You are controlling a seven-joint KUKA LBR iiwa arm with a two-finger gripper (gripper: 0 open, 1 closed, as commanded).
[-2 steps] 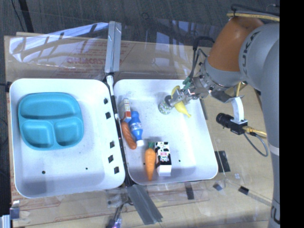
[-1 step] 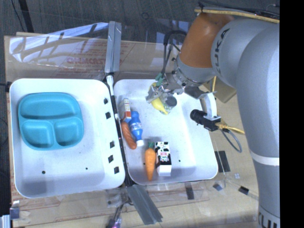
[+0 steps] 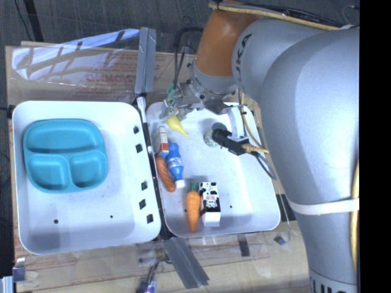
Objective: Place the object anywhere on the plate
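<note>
Gripper (image 3: 173,107) at right bin's (image 3: 256,215) far-left corner, touching yellow banana toy (image 3: 177,125); finger state unclear; blue plate (image 3: 64,153) in left bin.

Two shallow white bins are seen side by side: a left bin (image 3: 36,224) and a right bin (image 3: 256,206). One turquoise plate (image 3: 64,154) with three compartments is counted in the left bin, toward the upper left of the frame. Six small items are counted in the right bin, near the frame's centre: one yellow piece (image 3: 176,125), one small bottle with a red label (image 3: 163,140), one blue-and-white bottle (image 3: 175,163), one toy hot dog (image 3: 165,174), one orange carrot (image 3: 193,210), and one small cow-patterned carton (image 3: 210,202). One robot arm (image 3: 305,133) is seen at the right of the frame.
</note>
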